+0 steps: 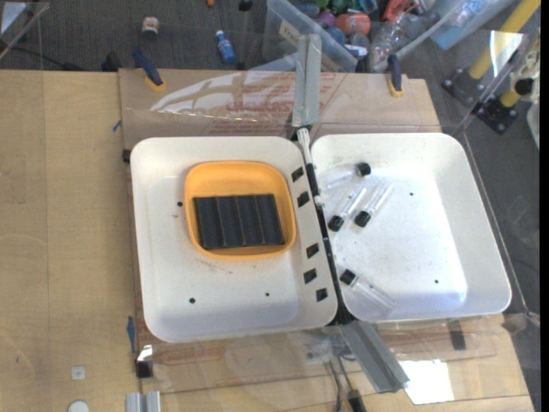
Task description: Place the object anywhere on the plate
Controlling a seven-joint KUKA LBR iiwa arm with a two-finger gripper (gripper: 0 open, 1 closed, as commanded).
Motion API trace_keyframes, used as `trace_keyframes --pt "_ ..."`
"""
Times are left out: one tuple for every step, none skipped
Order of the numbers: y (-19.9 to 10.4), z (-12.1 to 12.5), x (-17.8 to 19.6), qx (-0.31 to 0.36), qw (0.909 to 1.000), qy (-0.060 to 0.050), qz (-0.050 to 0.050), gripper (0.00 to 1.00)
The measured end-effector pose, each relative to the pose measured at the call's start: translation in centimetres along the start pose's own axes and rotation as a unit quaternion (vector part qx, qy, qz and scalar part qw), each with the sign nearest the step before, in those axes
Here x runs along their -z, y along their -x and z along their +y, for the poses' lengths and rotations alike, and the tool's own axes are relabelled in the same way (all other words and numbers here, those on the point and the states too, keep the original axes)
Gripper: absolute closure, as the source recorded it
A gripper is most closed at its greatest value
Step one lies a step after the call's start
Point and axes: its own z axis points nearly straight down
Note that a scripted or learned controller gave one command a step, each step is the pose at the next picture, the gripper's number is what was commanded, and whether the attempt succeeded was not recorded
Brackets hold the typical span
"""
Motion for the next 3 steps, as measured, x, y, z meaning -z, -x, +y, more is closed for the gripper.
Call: trace_keyframes --pt "0.00 0.00 0.01 0.120 0.9928 0.000 0.000 1.00" --pt "0.00 0.01 0.00 0.252 0.9678 0.000 0.000 1.00" --pt "0.07 0.14 -0.02 0.391 0.9205 0.001 -0.001 1.00"
